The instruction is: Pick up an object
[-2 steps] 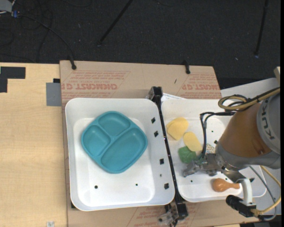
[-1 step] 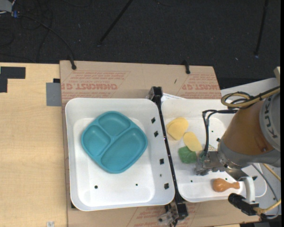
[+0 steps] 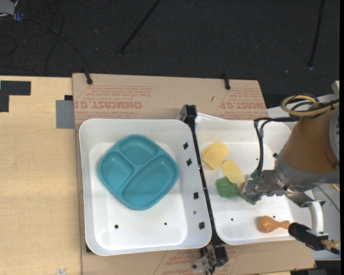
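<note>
Where the arm enters from the right, much of the right bin's right edge is covered by it.

Left bin (image 3: 94, 234): one teal divided plate (image 3: 139, 171) is seen lying flat near the bin's centre, turned at an angle to the bin's edges; three compartments can be made out.

Right bin (image 3: 235, 234): four items are seen. Two yellow pieces (image 3: 215, 154) (image 3: 233, 171) lie just beside each other near the divider edge, the upper one closer to the bin's far left corner. A green item (image 3: 226, 187) lies touching or just below the lower yellow piece; its shape cannot be resolved. An orange item (image 3: 268, 224) with a dark handle-like end lies near the bin's near edge, toward the right corner; its far end is partly cut off by arm hardware.

Arm (image 3: 312, 148): the orange band and grey body are seen over the right side of the right bin, with cables looped above.

Gripper (image 3: 251, 191): it is located low in the right bin, immediately right of the green item. Its fingertips are blurred and dark against shadow, so the width of its opening cannot be told, nor whether the green item is contacted.

Bench (image 3: 28, 182): a pale wood surface is seen left of the bins, with cardboard (image 3: 160, 99) under them; its printed text is reversed.
</note>
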### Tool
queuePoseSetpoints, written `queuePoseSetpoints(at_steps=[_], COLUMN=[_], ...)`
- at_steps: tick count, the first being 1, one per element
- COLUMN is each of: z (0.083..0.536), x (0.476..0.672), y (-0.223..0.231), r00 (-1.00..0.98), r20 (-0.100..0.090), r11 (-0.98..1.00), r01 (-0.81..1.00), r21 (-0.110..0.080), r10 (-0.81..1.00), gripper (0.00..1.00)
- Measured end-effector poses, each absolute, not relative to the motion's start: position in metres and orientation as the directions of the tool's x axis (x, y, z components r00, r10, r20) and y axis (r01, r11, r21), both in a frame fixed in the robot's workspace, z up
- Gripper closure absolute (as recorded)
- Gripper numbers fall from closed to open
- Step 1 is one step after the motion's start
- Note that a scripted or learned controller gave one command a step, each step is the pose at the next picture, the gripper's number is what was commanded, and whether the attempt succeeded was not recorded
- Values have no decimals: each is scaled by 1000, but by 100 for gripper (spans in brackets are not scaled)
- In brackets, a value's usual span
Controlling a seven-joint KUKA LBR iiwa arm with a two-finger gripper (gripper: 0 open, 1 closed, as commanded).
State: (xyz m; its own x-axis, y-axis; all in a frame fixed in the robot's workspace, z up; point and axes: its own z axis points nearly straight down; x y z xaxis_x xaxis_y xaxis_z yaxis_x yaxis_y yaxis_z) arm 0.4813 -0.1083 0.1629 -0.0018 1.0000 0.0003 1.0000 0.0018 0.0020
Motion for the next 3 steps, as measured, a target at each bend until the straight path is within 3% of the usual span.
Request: queuePoseSetpoints(at_steps=[3], z=[298], x=[485], y=[-110], r00=[-1], r20=[0], r11=[1], r01=[1000], r21=[0], r10=[1000], gripper=[100])
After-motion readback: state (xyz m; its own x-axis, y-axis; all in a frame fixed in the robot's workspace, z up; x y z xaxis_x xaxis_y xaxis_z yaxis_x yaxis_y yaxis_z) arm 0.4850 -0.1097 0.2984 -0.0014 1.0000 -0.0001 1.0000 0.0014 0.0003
